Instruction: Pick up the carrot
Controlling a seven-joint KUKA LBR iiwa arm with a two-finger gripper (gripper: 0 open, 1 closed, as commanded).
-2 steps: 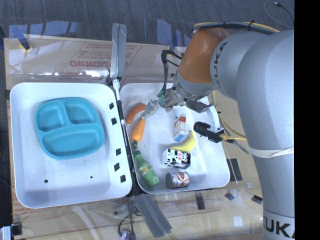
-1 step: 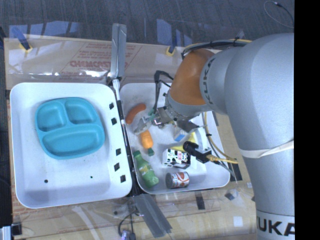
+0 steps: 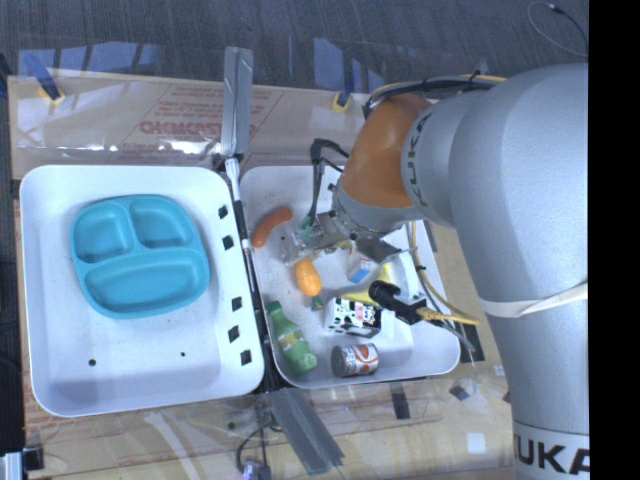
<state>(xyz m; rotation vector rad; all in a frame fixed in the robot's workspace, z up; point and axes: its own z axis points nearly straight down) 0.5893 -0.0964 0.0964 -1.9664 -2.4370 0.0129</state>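
The carrot (image 3: 307,278), short and orange, lies in the middle of the right bin (image 3: 432,353). My gripper (image 3: 306,238) hangs just above and behind it, low over the bin floor, with the orange-banded wrist behind it to the right. Nothing shows between the gripper and the carrot, and the two look slightly apart.
A reddish-orange sausage-shaped piece (image 3: 271,225) lies left of the gripper. A green bottle (image 3: 290,338), a can (image 3: 355,359), a black-and-white box (image 3: 355,314) and a small blue item (image 3: 360,271) crowd the bin's front. The left bin (image 3: 40,368) holds a blue divided plate (image 3: 140,253).
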